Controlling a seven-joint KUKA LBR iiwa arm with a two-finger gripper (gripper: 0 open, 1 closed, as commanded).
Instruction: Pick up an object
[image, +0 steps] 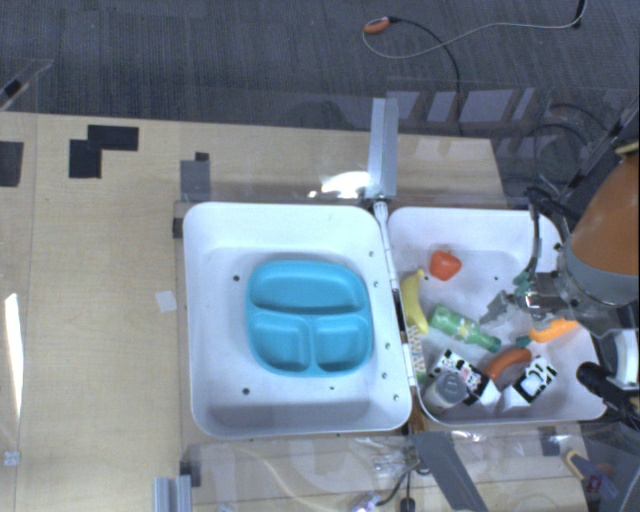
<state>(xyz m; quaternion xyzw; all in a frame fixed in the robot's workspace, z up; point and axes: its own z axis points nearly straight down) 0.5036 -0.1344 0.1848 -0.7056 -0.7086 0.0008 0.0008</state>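
1. The gripper (512, 297) hangs over the right bin (470, 228); its fingers stand apart, nothing between them
2. Just beside it lie a small orange carrot-like piece (553, 329), a green bottle (463, 328) and a red-orange sausage shape (511, 361)
3. A yellow banana (412, 303) lies along the bin's left wall, a red-orange lump (445, 265) farther back
4. The left bin (220, 240) holds a blue divided tray (309, 316)

My bench (90, 330) is pale wood; two shallow white bins sit on it side by side, touching along their inner edges; the left bin (215, 300) lies well toward the middle, the right bin (480, 228) just beside it under my arm; black patches (100, 148) mark the bench's far left corner.
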